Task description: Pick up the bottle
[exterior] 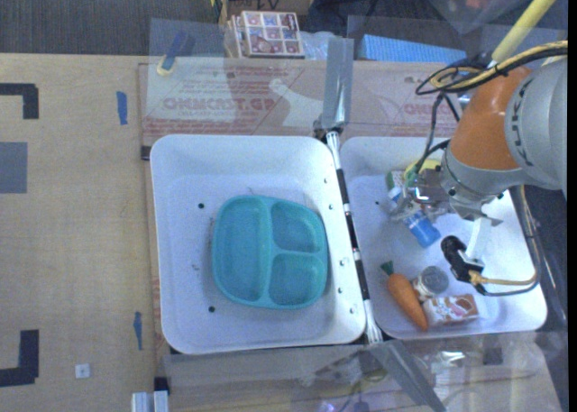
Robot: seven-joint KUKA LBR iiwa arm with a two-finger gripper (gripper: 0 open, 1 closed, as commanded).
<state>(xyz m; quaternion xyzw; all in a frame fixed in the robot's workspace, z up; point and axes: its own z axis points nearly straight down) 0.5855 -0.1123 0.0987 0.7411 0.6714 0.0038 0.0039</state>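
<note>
The arm (505,135) is reached into the right bin (532,306) from the right, and the gripper (416,206) is lowered among the things at that bin's upper left part. A small bottle (422,229) with a blue body is seen right at the gripper, lying tilted on the bin floor, its pale end up against the metal of the gripper. Whether the gripper is clenched on it or released cannot be told: the tips are hidden among the clutter and the wrist.

The step in hand is judged to be the grasp itself, with the lift not yet made. For the next move, a firm closure across the bottle's body is called for, followed by a straight rise clear of the bin wall; a tilted bottle may be pushed aside rather than caught.

Nearer the front of the same bin a carrot (407,300), a small round jar (435,279) and a flat packet (453,309) are laid close together, apart from the bottle. In the left bin (176,167) a teal divided plate (270,251) is set.
</note>
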